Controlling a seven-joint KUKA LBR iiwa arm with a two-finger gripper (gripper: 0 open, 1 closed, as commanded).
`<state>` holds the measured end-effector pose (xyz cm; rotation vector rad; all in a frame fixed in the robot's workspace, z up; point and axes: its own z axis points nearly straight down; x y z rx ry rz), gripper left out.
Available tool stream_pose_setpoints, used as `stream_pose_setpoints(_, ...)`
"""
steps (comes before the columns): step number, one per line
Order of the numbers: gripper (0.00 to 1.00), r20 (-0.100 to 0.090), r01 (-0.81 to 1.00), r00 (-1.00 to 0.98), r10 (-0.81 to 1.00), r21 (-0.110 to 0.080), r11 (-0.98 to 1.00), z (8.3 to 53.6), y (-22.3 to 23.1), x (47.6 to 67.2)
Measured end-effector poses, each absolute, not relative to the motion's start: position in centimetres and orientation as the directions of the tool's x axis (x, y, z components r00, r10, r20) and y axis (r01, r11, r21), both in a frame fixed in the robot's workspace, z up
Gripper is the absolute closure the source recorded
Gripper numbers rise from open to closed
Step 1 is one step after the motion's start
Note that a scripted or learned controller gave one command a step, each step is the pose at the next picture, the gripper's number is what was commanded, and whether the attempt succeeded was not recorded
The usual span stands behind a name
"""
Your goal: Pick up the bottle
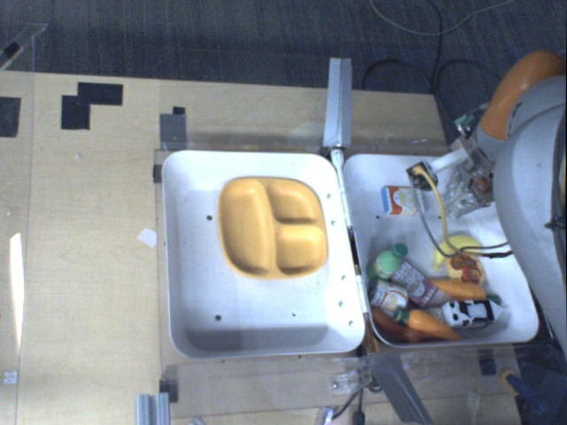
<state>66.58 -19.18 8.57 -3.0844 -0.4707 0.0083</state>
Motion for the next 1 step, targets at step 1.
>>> stream_pose_setpoints(1,1.0,0.002,0.683,0.73,0.683,-0.008,-0.73,8.9,-19.91,66.31)
